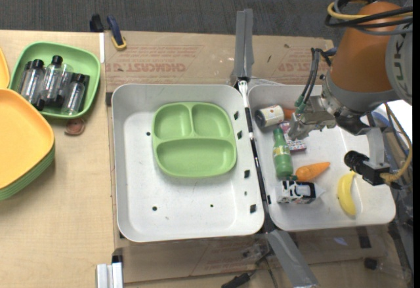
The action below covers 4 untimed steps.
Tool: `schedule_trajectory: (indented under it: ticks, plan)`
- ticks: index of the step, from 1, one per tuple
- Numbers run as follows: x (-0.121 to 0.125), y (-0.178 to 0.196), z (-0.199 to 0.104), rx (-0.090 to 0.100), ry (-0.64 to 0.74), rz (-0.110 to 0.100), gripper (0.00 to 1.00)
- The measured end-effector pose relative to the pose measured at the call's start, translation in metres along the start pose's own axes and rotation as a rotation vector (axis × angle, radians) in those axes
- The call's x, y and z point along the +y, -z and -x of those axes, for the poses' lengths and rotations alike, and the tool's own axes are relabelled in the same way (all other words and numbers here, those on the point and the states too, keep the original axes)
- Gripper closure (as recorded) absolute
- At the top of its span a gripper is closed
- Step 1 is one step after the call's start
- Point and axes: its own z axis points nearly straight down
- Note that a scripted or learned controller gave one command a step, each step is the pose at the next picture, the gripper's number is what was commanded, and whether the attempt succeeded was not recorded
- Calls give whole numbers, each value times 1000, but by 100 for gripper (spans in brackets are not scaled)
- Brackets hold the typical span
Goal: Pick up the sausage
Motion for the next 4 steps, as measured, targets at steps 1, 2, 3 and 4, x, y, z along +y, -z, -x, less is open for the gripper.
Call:
schedule_trajectory:
  ticks: [1, 2, 3, 4]
  plan:
    - [-38, -36, -22, 0, 0, -1, 100]
    - [-56, -38, 59, 0, 155, 1, 100]
    - [-5, -12, 68, -1, 83, 2, 100]
    - [48, 30, 28, -2, 133, 4, 100]
